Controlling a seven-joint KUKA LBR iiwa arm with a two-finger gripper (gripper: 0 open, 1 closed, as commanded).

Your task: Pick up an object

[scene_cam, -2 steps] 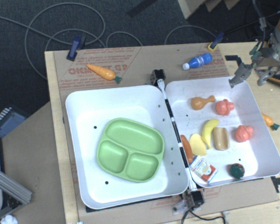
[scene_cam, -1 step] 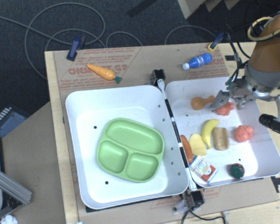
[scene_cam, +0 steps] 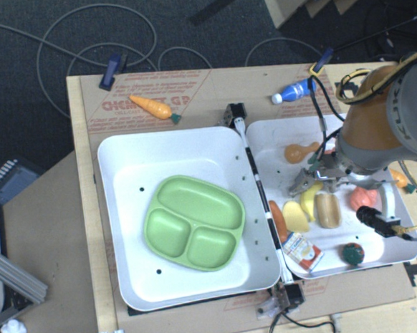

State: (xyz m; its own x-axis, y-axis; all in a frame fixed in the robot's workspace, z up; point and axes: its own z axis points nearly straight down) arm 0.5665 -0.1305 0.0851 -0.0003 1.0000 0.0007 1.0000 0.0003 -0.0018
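Observation:
My gripper (scene_cam: 316, 180) hangs low in the right bin (scene_cam: 264, 138), below the grey arm with its orange band. It sits just above a yellow piece (scene_cam: 310, 203) and a tan oblong piece (scene_cam: 328, 210). Another pale yellow piece (scene_cam: 295, 216) lies to their left, and a pink object (scene_cam: 364, 197) lies to the right, partly behind the wrist. An orange spoon-shaped item (scene_cam: 300, 151) rests at the back of the bin. I see nothing clearly held in the gripper.
A green divided plate (scene_cam: 193, 222) lies in the left bin (scene_cam: 115, 169). The right bin also holds a red-orange stick (scene_cam: 276, 220), a small packet (scene_cam: 302, 252) and a dark green ball (scene_cam: 353, 253). A toy carrot (scene_cam: 153, 105) and a blue bottle (scene_cam: 292, 91) lie behind the bins.

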